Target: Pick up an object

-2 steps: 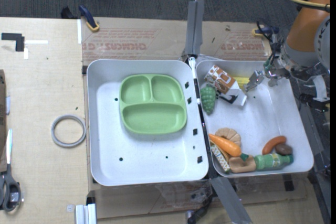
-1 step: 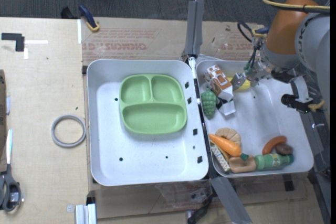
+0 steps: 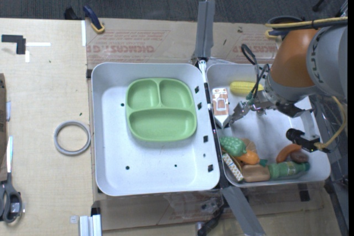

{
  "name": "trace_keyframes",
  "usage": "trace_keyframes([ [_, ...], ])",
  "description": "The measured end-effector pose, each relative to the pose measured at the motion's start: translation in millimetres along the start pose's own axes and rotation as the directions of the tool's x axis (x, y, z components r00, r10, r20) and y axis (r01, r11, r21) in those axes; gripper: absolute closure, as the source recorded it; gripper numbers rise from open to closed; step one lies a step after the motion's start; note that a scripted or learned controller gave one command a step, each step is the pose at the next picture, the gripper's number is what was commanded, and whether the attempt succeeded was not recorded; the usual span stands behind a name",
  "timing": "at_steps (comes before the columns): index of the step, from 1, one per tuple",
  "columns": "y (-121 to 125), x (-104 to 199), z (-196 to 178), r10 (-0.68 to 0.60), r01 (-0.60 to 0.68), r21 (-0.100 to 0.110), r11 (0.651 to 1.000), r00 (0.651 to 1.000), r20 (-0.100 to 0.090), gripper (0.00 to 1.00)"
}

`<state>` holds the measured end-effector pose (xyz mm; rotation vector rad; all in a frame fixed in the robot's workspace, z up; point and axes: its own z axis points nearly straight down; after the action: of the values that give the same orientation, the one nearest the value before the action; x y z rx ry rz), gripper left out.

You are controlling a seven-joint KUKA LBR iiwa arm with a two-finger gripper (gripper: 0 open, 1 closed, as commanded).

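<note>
My gripper hangs low over the left part of the right bin, pointing down and to the left. Just beside it, an orange and white box leans against the bin's left wall. A yellow corn cob lies behind the gripper. Along the bin's front edge lie a green bumpy toy, a small orange piece, a brown piece, a green bottle and an orange carrot-like piece. I see nothing held.
The left bin holds a green divided plate. On the bench to the left lie a tape ring and scissors. A striped bar rests by the right bin's front left corner. Cables hang near the arm's wrist.
</note>
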<state>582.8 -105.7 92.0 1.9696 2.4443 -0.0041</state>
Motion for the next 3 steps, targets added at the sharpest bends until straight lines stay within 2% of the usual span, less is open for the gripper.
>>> trace_keyframes([
  [1, 39, 30, -99, 0.094, -0.094, 0.002, 0.996, 0.996, -0.002, 0.0],
  [2, -100, 14, -81, -0.111, 0.111, 0.003, 0.994, 0.994, -0.005, 0.0],
  [3, -86, -64, -59, -0.021, 0.021, 0.002, 1.0, 1.0, -0.004, 0.0],
])
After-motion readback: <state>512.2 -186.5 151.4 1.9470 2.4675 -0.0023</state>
